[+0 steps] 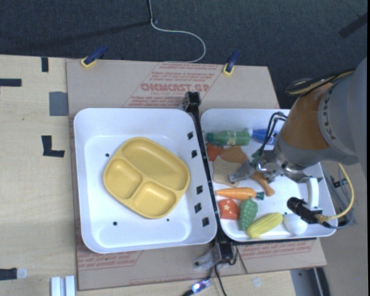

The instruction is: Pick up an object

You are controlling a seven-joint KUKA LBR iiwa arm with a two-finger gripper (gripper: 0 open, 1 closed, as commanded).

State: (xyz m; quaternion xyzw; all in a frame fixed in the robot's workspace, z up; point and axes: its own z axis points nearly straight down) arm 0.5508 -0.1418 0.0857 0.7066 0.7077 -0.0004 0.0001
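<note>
hand [245, 176] low in the right bin [308, 232], just above the carrot [235, 193], over a tan piece [225, 171]; whether it is spread or pinching cannot be told. arm hides the bin's right part. corn [264, 224] below the carrot.

Arm [333, 116] enters from the right edge, grey upper housing leading into an orange band [302, 125] above the wrist. Wrist angled down and leftward. Gripper [242, 176] at the arm's leftmost extent, below-left of the orange band; finger spacing cannot be made out at this slant
</note>
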